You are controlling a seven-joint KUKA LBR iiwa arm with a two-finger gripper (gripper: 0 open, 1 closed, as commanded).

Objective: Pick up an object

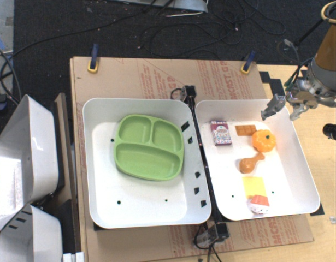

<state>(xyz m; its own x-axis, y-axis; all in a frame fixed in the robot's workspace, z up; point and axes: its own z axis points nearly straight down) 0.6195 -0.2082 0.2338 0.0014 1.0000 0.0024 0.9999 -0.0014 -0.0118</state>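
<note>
Two white bins are seen side by side on the bench: the left bin [102, 201] is occupied by a green divided plate [149, 147], and the right bin [299, 173] by small items. There, a purple-and-white box [221, 133], an orange pumpkin [264, 141], a yellow block [254, 186], a tan drumstick [251, 162], a brown cracker [245, 130] and a small pink-and-white item [259, 204] are found. The gripper [284, 108] is held over the right bin's far right corner, fingers spread, nothing between them.

You see two smooth, glossy white plastic bins [102, 201] on a matt, cardboard-like brown board [157, 72]. Well left of the jaws, the green tray [149, 147] looks like matt moulded plastic.
</note>
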